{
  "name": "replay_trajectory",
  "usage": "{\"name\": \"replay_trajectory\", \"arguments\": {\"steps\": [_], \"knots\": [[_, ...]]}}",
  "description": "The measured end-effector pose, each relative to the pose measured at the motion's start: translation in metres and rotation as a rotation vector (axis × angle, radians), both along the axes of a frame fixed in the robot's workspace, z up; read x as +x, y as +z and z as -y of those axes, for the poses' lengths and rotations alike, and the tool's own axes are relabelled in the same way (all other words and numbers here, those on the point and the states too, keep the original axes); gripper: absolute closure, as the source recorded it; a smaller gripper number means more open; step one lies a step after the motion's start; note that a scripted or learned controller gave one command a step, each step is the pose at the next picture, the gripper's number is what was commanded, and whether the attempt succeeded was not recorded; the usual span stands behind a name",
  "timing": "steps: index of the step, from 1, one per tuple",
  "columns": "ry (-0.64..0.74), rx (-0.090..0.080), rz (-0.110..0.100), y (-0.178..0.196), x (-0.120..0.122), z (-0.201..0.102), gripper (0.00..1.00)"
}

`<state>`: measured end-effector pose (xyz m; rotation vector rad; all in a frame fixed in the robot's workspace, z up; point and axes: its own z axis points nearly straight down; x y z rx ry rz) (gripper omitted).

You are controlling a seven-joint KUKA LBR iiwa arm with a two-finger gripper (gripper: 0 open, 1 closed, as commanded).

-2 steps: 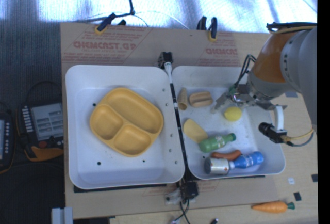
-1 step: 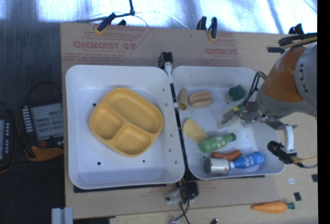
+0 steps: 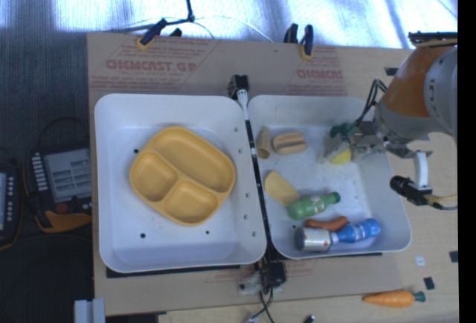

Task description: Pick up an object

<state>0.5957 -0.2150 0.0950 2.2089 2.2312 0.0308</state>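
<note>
**Yellow piece under the tool, right bin**

Yellow piece [image 3: 341,156], small and rounded, is lying in the right bin [image 3: 394,236] near its far right part, and the tool [image 3: 346,141] is sitting right over it, touching or nearly so. Whether the tool is apart or clamped cannot be told from this slant; nothing is clearly showing between its parts, so the piece is not counting as held.

Relative to the yellow piece: a hot-dog bun toy [image 3: 289,142] is lying to its left, a pale yellow wedge [image 3: 281,188] below and left, a green bottle [image 3: 313,205] below, and a blue bottle [image 3: 349,233] with a silver end further below, an orange-red piece [image 3: 326,223] resting against it. Well to the left, the left bin [image 3: 111,240] is carrying a yellow divided plate [image 3: 183,175].

Judging by looks, the piece is behaving like light, hard, smooth toy plastic: stiff, not fragile, likely slippery and apt to roll or squirt out. Taking it across its narrow middle, squarely, is looking safest, with neighbours standing well apart.
</note>
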Motion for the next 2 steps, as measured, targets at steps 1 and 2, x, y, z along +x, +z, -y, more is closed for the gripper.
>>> {"name": "replay_trajectory", "arguments": {"steps": [1, 2], "knots": [[-0.003, -0.016, 0.008, 0.010, 0.000, 0.006, 1.00], [-0.007, -0.014, -0.012, 0.103, 0.055, -0.049, 1.00]]}}
